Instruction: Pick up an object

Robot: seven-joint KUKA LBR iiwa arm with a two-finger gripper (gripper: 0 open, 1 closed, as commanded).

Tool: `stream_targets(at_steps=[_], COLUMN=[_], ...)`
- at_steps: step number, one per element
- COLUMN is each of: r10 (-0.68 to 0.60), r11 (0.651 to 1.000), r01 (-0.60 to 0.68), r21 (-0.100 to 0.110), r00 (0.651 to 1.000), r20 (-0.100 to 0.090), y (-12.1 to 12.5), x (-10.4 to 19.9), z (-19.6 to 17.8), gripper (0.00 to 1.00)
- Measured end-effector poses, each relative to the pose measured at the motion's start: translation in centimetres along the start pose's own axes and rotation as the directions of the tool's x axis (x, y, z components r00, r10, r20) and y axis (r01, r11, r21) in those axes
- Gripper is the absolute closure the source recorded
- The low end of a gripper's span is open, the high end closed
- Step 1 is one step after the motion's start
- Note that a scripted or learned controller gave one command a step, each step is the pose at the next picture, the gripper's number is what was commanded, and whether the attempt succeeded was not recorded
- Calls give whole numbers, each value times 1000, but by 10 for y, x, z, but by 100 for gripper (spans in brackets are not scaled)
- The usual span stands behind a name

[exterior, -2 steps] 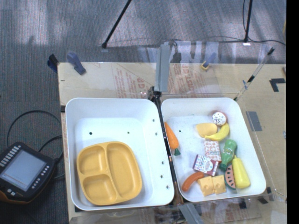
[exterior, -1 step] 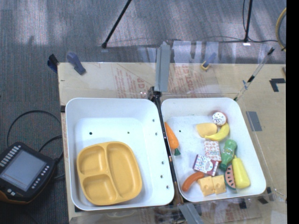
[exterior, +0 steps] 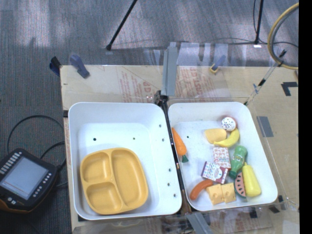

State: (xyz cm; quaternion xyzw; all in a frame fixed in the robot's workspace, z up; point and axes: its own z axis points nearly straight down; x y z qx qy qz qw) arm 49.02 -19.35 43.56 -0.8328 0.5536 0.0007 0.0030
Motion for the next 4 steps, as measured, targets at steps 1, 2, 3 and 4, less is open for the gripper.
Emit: stream_targets(at_steps=[1, 2, 3, 4], r10=[-313, -227, -221, -33], r11=[950, 974, 975, 999], r01=[313, 227, 221, 33], r21=[0, -3, 1, -7], r00=[950, 974, 975, 999], r20=[0, 5, 10, 6], y=[14, -33, -34, -100], x=[4, 24, 25, -1], z=[0, 1, -7, 60], gripper=[100, 100, 100, 100])
